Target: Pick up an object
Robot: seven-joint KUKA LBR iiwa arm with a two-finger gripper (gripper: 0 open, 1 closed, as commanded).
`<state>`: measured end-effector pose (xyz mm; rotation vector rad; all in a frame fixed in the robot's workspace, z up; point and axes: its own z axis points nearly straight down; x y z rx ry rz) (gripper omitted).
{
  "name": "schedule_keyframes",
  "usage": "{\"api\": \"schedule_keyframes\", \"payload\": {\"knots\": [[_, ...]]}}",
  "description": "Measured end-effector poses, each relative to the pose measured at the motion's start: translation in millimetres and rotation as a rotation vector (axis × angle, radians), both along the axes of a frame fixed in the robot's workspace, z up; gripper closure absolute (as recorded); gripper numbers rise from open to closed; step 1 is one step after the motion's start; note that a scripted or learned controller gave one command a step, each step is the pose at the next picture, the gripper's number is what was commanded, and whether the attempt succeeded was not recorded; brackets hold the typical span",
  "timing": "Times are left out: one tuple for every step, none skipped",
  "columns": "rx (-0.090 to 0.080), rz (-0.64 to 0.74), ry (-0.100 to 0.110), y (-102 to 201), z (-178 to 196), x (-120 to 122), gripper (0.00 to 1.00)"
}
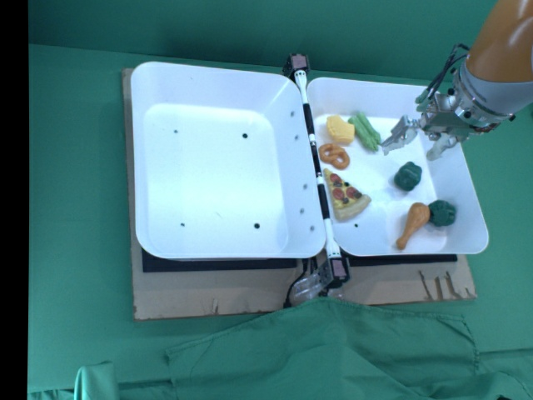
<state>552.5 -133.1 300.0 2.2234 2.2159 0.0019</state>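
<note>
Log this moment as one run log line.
gripper: open, above right bin | held: nothing | nearest: dark green toy | left bin: no toys

pizza slice [345,195]: flat, by divider
pretzel [334,154]: above pizza
drumstick [413,222]: near front, touching a dark green broccoli [442,212]

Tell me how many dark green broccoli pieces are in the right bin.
2. One broccoli lies near the bin's middle, below the gripper. The other broccoli lies near the front right corner, touching the drumstick. None seems hidden.
</note>
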Motion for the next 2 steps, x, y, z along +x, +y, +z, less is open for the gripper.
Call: {"api": "schedule_keyframes", "payload": {"knots": [[-0.002, -0.003, -0.007, -1, 13, 1, 1.00], [-0.004, -0.001, -0.011, -15, 90, -12, 1.00]]}}
